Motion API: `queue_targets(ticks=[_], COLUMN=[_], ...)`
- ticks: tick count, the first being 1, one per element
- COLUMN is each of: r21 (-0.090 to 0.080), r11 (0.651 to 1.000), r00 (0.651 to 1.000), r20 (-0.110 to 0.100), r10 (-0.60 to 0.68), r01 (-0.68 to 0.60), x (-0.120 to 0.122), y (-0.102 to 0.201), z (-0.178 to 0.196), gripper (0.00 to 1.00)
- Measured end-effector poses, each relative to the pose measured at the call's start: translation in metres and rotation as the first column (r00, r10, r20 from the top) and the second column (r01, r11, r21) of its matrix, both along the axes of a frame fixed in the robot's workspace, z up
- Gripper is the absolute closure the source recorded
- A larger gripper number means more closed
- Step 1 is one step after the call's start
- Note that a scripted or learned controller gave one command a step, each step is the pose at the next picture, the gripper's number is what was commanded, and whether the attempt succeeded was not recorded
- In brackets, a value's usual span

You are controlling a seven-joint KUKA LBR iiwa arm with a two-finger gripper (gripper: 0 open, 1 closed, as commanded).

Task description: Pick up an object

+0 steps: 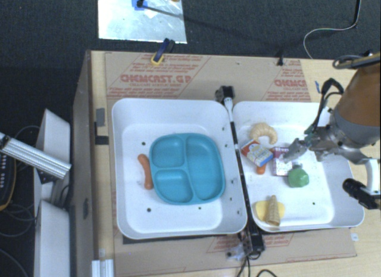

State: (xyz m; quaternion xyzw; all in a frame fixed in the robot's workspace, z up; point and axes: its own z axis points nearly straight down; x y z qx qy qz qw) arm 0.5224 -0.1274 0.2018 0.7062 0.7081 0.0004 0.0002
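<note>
Yellow waffle cone [271, 209] lies lowest in the right white bin [342, 213]. Above it, the grey gripper [290, 155] hovers by a round green ball [297, 178]; I cannot tell its grip.

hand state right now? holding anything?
Hand: cannot be told; it sits low in the right bin over a small packet, beside the green ball. No grasp visible.

Arm [357, 106] cut off at right edge; end effector [290, 152] fingers blurred.

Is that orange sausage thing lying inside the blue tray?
No, the orange sausage lies on the left bin's white floor, just beside the left edge of the blue divided tray.
</note>
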Motion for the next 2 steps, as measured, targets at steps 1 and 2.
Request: queue_targets(ticks=[1,2], r21=[-0.001,0.000], r11=[1.000,1.000], r00=[1.000,1.000], r20=[0.001,-0.001], r10=[-0.002,-0.002], r01=[0.002,0.002], x=[0.001,-0.023], y=[-0.022,-0.021], z=[-0.117,-0.118], gripper=[0.00,0.00])
